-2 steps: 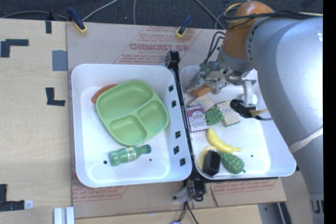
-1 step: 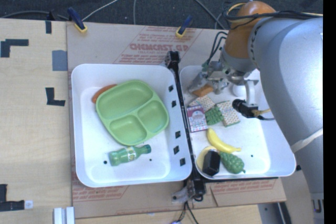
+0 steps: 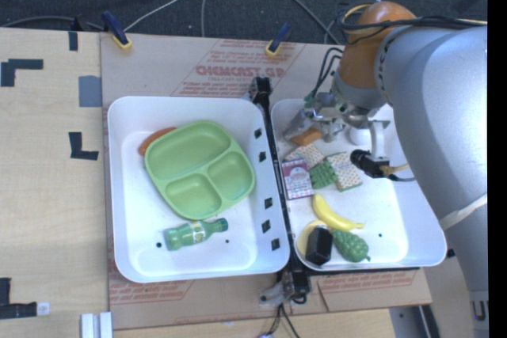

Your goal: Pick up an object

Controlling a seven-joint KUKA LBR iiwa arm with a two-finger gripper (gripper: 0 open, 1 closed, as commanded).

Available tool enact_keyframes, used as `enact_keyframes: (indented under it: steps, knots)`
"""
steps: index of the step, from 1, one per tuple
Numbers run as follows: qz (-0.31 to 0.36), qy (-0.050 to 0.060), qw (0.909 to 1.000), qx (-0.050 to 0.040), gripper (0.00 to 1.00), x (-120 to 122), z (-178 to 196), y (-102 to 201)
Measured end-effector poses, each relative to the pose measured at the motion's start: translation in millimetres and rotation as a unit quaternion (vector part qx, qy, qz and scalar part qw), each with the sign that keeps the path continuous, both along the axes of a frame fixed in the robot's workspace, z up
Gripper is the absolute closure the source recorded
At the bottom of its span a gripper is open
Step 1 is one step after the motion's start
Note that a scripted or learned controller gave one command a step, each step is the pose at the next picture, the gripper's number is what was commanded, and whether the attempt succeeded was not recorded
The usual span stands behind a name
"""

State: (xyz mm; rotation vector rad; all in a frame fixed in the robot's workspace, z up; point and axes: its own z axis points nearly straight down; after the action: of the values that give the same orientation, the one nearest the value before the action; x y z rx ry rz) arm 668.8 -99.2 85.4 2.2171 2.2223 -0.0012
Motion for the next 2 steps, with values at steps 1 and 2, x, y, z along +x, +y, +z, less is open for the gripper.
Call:
enact_keyframes:
  steps: [1,2]
  knots:
    - [0.0,0.0,1.0,0.0004,0.0,0.1,0.0,-2.5]
    - [-0.001,0.0,1.0,0.0,0.0,-0.1,0.0,0.2]
